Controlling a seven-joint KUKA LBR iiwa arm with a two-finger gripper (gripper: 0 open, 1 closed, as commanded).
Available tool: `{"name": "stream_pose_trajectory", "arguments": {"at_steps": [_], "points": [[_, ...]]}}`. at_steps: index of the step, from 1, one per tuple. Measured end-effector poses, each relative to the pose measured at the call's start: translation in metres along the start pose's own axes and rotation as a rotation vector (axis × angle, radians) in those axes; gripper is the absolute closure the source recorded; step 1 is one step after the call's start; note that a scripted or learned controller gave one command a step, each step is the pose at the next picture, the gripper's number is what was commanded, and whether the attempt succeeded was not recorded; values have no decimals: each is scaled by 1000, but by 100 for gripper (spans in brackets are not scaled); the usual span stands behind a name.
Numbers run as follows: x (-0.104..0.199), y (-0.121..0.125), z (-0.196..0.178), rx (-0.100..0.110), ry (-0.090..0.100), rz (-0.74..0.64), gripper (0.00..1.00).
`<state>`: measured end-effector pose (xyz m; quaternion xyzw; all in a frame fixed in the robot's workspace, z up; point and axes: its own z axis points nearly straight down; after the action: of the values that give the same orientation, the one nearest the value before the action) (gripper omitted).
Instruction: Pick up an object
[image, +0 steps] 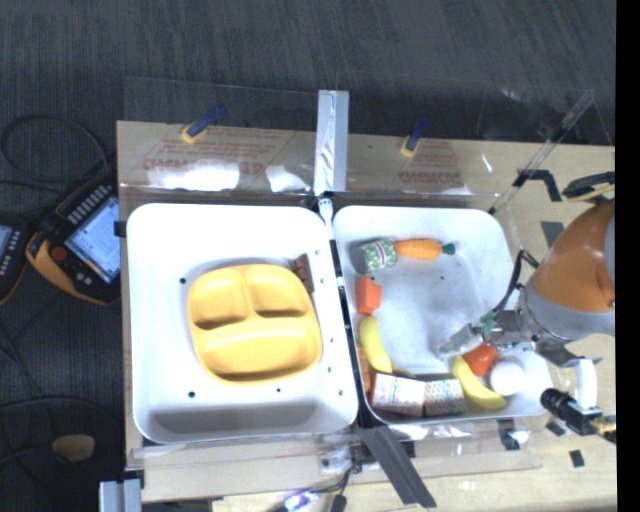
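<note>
The grey metal hand (468, 342), grip state unclear, hangs low beside the small red plastic tomato (481, 359), seemingly to reach it

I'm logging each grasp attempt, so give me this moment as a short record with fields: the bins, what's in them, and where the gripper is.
left bin: holds a yellow divided tray
right bin: toy food
far end: carrot beside a green-and-white item
left wall: orange piece, banana
near wall: patterned box
near right corner: second banana, red piece, white egg
gripper: low over the near right corner, just above the red piece
grasp: cannot tell
</note>
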<state>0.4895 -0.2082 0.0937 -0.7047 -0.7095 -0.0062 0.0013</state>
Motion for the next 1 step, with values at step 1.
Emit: {"name": "stream_pose_trajectory", "arguments": {"at_steps": [1], "points": [[-4, 3, -8, -11, -12, 3, 100]]}}
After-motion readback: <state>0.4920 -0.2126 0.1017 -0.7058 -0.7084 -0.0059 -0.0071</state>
